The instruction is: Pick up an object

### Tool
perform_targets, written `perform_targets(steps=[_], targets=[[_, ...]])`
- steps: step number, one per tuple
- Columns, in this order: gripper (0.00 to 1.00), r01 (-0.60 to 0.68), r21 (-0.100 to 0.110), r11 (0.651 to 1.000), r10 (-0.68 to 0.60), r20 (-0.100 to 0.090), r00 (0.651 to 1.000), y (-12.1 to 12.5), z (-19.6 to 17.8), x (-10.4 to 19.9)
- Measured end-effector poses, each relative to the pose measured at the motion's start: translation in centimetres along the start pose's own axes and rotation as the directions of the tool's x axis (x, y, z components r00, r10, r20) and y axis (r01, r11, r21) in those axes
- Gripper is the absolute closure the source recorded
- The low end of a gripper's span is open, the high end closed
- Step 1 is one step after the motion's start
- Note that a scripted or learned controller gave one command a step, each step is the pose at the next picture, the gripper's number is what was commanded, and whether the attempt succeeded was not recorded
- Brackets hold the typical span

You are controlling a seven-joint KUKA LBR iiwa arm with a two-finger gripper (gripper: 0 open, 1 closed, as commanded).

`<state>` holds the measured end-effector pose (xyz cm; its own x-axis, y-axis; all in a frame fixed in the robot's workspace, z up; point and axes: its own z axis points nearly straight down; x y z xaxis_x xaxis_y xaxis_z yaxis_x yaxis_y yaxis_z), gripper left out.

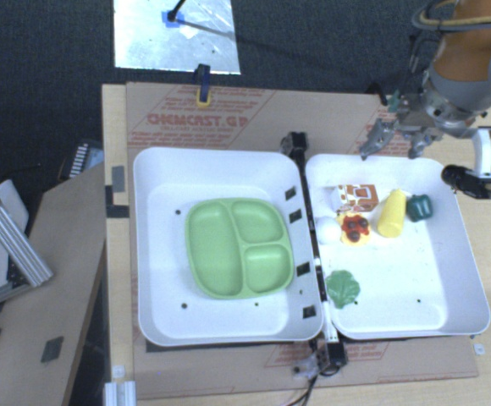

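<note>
Camera view | gripper [395, 148] hovers over right bin's [457, 294] far rim, fingers spread, holding nothing | yellow object [392, 213] lies in that bin among small items, likeliest pick | green tray [236, 248] fills left bin [157, 227]

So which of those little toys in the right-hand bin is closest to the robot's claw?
The orange-and-white boxy toy. It lies highest in the right bin, just below the gripper; the yellow piece and dark green piece sit slightly lower.
</note>
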<state>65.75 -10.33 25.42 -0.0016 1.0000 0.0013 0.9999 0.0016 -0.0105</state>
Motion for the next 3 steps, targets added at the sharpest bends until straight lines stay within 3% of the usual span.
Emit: perform_targets(steps=[1,3], targets=[[0.0,0.002,-0.012,1.0,-0.002,0.001,1.0,0.2,-0.8,0.0],[0.0,-0.001,-0.009,1.0,0.001,0.001,1.0,-0.5,9.4,0.4]])
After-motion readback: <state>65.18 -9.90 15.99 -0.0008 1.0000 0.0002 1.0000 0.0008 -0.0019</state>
